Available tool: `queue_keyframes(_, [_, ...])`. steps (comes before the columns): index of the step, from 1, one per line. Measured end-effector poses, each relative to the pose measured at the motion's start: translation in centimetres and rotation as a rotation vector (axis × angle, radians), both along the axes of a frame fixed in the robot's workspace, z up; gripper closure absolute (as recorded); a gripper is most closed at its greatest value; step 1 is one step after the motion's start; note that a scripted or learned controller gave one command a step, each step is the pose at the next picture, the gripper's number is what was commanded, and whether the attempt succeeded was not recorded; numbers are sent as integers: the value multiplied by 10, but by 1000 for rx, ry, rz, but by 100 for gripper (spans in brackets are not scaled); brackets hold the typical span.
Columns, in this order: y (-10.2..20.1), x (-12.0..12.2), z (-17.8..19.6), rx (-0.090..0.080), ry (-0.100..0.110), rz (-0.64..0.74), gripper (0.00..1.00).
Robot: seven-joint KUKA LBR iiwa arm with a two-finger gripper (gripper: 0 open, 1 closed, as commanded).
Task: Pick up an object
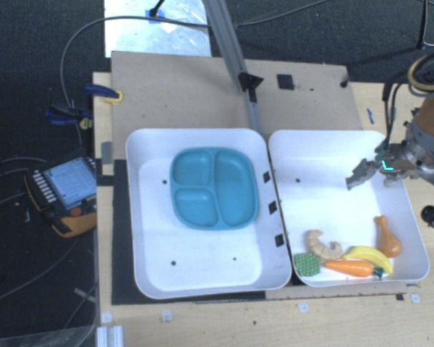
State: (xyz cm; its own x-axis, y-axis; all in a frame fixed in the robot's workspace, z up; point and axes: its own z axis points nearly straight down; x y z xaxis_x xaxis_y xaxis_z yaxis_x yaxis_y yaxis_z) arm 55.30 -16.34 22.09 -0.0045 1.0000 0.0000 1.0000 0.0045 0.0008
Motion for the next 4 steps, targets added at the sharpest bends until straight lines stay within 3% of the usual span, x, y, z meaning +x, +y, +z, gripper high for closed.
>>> queue_keyframes(1, [0,0,0,0,-1,0,0])
queue_keyframes(3, [13,-5,-121,1,5,-3,0])
queue_keyframes(4, [12,-3,-134,-1,-4,-4,0])
